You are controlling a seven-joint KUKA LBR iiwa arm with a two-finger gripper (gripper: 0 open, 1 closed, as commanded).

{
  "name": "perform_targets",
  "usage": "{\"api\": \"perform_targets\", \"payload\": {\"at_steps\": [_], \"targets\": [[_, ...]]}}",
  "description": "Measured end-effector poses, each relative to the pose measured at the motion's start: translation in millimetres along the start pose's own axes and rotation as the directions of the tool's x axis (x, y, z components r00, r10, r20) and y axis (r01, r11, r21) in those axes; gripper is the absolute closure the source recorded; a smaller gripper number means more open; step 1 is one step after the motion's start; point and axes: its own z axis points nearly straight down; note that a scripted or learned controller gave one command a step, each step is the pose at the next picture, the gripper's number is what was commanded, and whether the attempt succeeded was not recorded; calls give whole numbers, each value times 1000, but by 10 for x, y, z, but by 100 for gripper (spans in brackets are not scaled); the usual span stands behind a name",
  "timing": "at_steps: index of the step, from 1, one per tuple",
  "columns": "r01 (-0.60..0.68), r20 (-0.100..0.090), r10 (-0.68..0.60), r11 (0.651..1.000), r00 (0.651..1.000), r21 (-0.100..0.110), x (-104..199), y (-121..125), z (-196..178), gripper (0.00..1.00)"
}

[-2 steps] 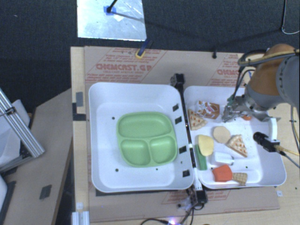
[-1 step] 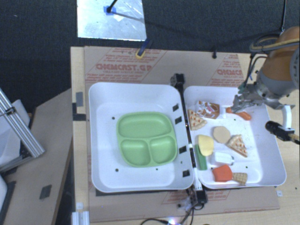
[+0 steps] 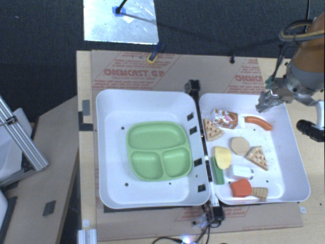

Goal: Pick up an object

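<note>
Over the right bin's far rim, metal gripper, finger state unclear, near a glossy sausage.

You're looking at small toy foods lying flat in the right white bin: an orange-red plastic sausage, two pizza wedges, a tan round biscuit.

You get even, soft overhead light with weak shadows. Left of the hand, both white bins read bright, nearly washed out. Far up-left of it, the foil sheet throws patchy glare. The whole picture is slightly soft and grainy, and the hand itself looks blurred.
</note>
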Motion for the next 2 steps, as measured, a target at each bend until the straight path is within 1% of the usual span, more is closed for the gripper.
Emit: {"api": "perform_targets", "payload": {"at_steps": [1, 2], "targets": [[0, -1, 0, 1000, 1000, 5, 0, 10, -22, 100], [1, -3, -1, 1000, 1000, 9, 429, -284, -54, 100]]}}
